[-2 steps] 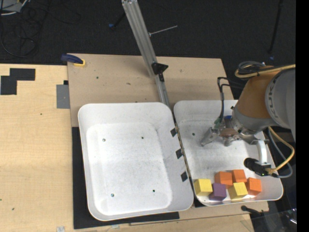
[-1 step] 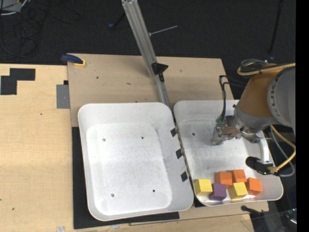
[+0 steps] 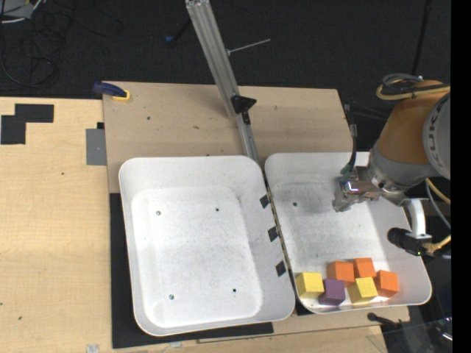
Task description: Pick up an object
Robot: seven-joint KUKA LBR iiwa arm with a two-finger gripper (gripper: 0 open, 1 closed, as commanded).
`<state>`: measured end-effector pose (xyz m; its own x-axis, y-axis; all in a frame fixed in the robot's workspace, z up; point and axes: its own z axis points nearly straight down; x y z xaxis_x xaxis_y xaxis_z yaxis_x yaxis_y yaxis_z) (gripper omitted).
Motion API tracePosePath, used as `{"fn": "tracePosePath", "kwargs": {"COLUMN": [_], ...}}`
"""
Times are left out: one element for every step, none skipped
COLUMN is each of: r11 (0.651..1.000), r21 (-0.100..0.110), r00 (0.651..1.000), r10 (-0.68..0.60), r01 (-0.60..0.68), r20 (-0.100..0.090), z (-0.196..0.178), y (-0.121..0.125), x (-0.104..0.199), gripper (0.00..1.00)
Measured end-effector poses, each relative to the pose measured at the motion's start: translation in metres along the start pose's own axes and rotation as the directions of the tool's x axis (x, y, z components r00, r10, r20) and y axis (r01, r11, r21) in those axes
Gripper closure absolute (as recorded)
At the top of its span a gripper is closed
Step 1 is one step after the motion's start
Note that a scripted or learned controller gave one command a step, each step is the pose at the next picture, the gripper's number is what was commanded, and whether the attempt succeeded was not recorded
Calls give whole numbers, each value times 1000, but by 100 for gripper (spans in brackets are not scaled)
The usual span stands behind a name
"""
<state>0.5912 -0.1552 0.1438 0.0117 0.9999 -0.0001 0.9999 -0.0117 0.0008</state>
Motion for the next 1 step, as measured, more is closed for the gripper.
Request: {"fn": "tracePosePath", "kwargs": {"r11": [1000], "r21": [-1], "r00": [1000], "r10": [-6], "r01": [6], "r20": [0], "z": [-42], "y": [0], "x": [-1], "gripper": [100]}}
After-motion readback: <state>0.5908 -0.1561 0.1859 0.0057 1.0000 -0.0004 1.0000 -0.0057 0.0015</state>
